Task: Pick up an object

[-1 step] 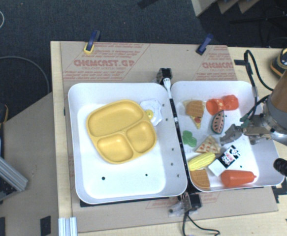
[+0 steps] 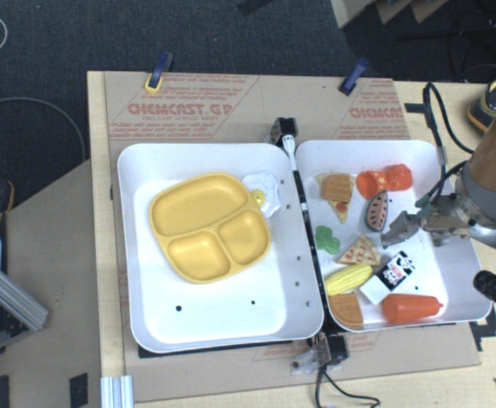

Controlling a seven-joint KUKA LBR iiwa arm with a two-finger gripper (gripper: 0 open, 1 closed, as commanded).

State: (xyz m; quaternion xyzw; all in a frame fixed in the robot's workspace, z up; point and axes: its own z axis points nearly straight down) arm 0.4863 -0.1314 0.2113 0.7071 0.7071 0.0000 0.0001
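My tool [image 2: 403, 227]: it hangs low over the right part of the right bin, its grey fingers pointing toward the view's left; I cannot tell whether they are apart or together, and I see nothing between them.
My arm [image 2: 494, 177]: it comes in from the view's right, with the tan-orange band just above the wrist.
Nearest things: a small black-and-white patterned piece [image 2: 396, 270] lies just below my tool's tip, and a watermelon slice [image 2: 376, 211] lies just to its left.
Right bin [image 2: 362, 150]: white and shallow, it carries all the small toy foods.
Upper part of that bin: a brown toast-like piece [image 2: 337, 189] with a pizza-like wedge under it, and a red-orange tomato-like piece [image 2: 384, 181] beside it.
Middle of that bin: a green leafy piece [image 2: 327, 240] near the left wall, and a waffle-patterned wedge [image 2: 362, 251] between it and the patterned piece.
Lower part of that bin: a yellow corn cob [image 2: 348, 278], a tan rounded piece [image 2: 346, 309] below it, a white block touching the corn's right end, and a long red-orange piece [image 2: 411, 308] by the lower right corner.
Left bin [image 2: 141, 253]: it sits side by side with the right one and holds a yellow divided plate [image 2: 209, 226] with three compartments, tilted in the view, plus a clear plastic item [image 2: 261, 189] touching the plate's upper right edge.
Tabletop [image 2: 230, 109]: brown board with red print, two clamps at its far edge.
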